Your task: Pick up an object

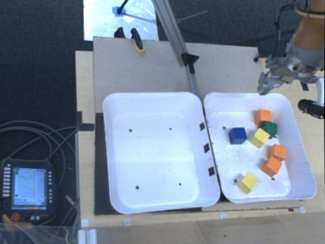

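The right bin served as the landmark; the left bin sat just beside it, touching along the shared edge. The gripper hung above the right bin's far rim, nothing between it and the blocks; whether it was clenched or released could not be told. Inside the right bin lay three orange cubes, a blue cube, two yellow cubes and a green cube.
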`<state>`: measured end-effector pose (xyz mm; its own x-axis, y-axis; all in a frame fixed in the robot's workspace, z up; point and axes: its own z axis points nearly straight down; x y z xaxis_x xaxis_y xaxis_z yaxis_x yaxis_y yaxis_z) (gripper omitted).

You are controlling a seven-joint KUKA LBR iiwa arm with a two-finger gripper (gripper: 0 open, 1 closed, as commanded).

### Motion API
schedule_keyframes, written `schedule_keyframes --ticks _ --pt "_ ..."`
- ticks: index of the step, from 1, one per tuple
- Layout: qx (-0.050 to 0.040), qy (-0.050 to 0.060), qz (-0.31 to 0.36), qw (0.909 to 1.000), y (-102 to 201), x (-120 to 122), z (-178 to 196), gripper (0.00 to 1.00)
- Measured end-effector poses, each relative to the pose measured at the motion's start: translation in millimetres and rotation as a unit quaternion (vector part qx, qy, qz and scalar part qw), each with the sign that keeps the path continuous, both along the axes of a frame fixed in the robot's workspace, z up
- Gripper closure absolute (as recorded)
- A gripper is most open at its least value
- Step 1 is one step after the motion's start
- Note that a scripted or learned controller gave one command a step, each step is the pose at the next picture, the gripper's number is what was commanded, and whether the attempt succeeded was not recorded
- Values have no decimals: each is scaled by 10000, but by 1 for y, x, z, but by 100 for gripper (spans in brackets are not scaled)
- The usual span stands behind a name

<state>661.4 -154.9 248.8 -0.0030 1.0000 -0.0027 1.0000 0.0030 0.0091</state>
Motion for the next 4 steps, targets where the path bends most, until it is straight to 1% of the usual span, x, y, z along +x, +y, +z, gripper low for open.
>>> schedule_keyframes --ticks 1,2,3,4 --pt "5 9 8 10000 0 1 39 100" --pt "18 39 33 10000 53 -11 39 100" --pt "24 43 37 10000 105 -30 42 100" --pt "26 52 41 10000 163 -55 32 100"
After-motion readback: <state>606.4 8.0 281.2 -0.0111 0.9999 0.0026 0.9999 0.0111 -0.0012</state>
